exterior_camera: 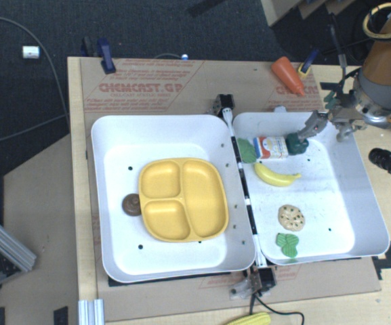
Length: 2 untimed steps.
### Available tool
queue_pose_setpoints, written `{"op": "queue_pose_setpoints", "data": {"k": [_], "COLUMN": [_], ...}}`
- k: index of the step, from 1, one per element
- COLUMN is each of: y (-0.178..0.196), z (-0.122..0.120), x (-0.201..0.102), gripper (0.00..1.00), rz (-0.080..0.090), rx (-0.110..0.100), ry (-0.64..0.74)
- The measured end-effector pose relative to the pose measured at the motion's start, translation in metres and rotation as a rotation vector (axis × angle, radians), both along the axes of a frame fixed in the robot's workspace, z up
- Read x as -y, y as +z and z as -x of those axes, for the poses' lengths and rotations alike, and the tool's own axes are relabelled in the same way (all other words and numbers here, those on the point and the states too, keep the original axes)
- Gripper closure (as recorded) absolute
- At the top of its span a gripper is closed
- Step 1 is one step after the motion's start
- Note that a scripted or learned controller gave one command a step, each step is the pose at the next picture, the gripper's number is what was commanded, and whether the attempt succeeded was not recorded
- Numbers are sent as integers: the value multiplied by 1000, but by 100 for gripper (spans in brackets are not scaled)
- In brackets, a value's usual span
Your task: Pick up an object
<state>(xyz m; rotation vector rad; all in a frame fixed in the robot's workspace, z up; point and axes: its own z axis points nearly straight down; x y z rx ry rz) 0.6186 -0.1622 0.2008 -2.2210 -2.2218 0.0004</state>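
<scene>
Camera view looks down on two white bins side by side. The left bin (107, 202) has a yellow tray (181, 200) with three parts, and a small brown round thing (131, 204) touches the tray's left edge. The right bin (344, 202) has the things to pick from. At the far end lies a little carton (271, 147), white with red and blue on it, with a green piece (247, 151) at its left end. Just nearer than the carton is a banana (276, 175). Nearer again is a cookie (291, 217), and then a green leafy toy (288, 244) by the near wall.

The arm comes in from the right. Its gripper (298, 142) is low at the far end of the right bin, and its dark green tip sits right at the carton's right end. Whether the tip is touching the carton is hard to say. It is too small to tell if the jaws are spread or pressed together.

The carton lies long from left to right, so it points at the gripper end-on. It is just to the left of the tip. The carton looks like the likely thing to grab, but nothing looks lifted yet.
</scene>
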Motion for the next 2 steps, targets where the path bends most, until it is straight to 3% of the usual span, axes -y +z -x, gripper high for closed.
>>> {"op": "queue_pose_setpoints", "data": {"k": [1,2], "y": [-112,-100], "z": [-51,-52], "x": [-7,-6], "gripper": [0,100], "rz": [3,6], "rx": [9,16], "ry": [1,2]}}
